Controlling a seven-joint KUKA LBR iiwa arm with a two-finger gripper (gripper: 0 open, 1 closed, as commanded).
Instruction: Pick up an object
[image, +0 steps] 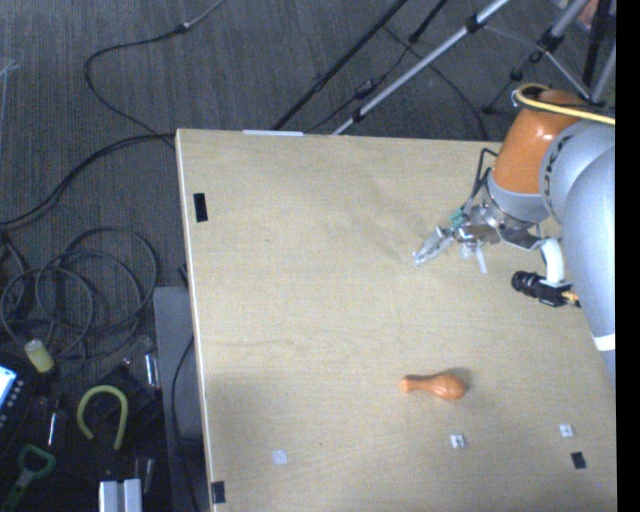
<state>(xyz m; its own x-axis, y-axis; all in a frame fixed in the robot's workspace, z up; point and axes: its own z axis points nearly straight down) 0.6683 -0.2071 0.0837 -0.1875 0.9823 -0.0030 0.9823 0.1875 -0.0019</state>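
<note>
1. The arm (575, 200) reaches in from the right edge of the bench (300, 300); its orange band sits near the far right corner.
2. The gripper (440, 245) hangs over the far right part of the bench and points toward the left. Its thin fingers look spread apart, and nothing is between them, so it is released and holds no object.
3. The only loose thing on the bench is an orange object (436, 386), shaped like a small club with a thick end and a thin neck.
4. It lies in the near right part of the bench, closer to the near edge than to the far one, and well apart from the gripper.
5. From the gripper, the object lies toward the near edge, almost straight in that direction.
6. Its long axis runs about parallel to the near edge, with the thick end toward the right and the neck toward the left.
7. In my judgement, the gripper must travel toward the near edge, go down, and close across the short width of the object.
</note>
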